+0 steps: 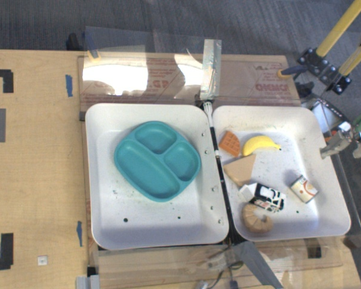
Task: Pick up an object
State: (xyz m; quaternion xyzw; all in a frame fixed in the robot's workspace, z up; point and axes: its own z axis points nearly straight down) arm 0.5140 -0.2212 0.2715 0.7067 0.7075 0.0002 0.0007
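Observation:
The left bin (pixel 102 215) holds a teal divided plate (pixel 157 160). In the right bin (pixel 325 218) lie an orange waffle-like piece (pixel 230 143), a yellow banana (pixel 260 144), a tan wedge (pixel 240 170), a black-and-white toy (pixel 267 198), a small white-and-orange carton (pixel 303 189) and a brown round piece (pixel 257 218). At the view's right edge, part of my gripper (pixel 340 142) hangs over the right bin's right rim, apart from all the objects. The carton is the nearest thing to it.
A divider (pixel 215 161) separates the two bins. Clear plastic sheeting (pixel 168 71) lies behind them. Yellow poles with a black clamp (pixel 325 65) stand at the upper right. Tan bench surface (pixel 30 161) extends to the left.

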